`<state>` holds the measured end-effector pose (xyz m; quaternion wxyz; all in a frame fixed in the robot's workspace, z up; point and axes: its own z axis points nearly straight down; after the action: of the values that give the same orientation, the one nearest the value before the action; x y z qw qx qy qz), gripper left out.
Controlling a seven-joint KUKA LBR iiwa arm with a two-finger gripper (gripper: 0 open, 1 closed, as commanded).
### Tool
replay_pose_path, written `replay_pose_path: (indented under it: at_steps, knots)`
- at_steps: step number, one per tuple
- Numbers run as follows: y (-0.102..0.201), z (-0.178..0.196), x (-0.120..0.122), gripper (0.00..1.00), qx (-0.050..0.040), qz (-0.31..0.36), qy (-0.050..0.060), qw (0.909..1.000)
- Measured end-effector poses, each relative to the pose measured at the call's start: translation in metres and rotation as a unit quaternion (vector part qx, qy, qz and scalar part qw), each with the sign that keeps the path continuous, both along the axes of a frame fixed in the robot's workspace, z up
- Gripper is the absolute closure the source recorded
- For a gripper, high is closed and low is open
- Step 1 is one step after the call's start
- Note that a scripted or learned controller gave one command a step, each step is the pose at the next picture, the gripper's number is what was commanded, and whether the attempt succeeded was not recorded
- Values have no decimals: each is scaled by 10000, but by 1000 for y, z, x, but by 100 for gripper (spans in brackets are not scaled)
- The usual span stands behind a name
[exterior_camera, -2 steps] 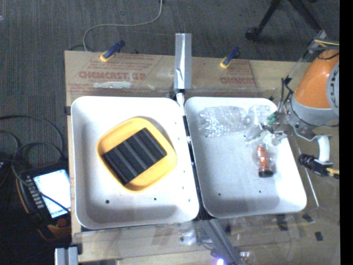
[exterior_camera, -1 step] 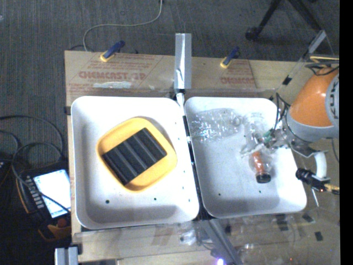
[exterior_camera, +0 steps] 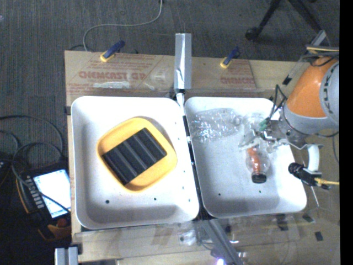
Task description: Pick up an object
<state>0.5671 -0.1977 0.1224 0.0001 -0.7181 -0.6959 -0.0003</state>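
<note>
Nearest you, along the bench's front edge, sit the front rims of two shallow white bins, the left bin [exterior_camera: 83, 203] and the right bin [exterior_camera: 287, 203], pressed side by side with only a thin seam between them.

Left bin: one yellow rounded-square plastic tray with black ribbed inserts [exterior_camera: 137, 152] lies flat, turned at an angle, near the middle. You have open floor all around it, most of it toward the front.

Right bin: a small clear plastic bottle with an orange body and a dark cap [exterior_camera: 256, 163] lies on its side at mid-floor, cap toward the front. Just behind it, crumpled clear plastic film [exterior_camera: 218, 123] spreads along the back half and appears to reach the bottle's upper end.

Gripper [exterior_camera: 265, 132]: it hangs over the right bin's back right area, just above the bottle's far end, amid the film. You cannot tell from this view whether it is parted or closed; nothing can be confirmed as held.

Risks, as judgement:
- The film is slack and transparent; a closing grip may catch it alone, or drag it along with the bottle.
- The bottle is round and lying down, so a glancing contact could roll it away toward the front wall.
- The right wall stands close to the wrist, so sideways room is tight there; the front half of the floor is freer.

Farthest back, a brown cardboard sheet [exterior_camera: 127, 73] lies under two yellow-and-blue clamps [exterior_camera: 112, 51].
</note>
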Motion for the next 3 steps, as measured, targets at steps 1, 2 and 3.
replay_pose_path:
  at_steps: [1, 2, 3]
  knots:
    - [-6, -25, -10, 0, -58, 729, -116, 9973]
    - [-6, -14, -8, 100, -60, 724, -138, 9973]
    - [-17, -22, 21, 100, 125, -578, 158, 9981]
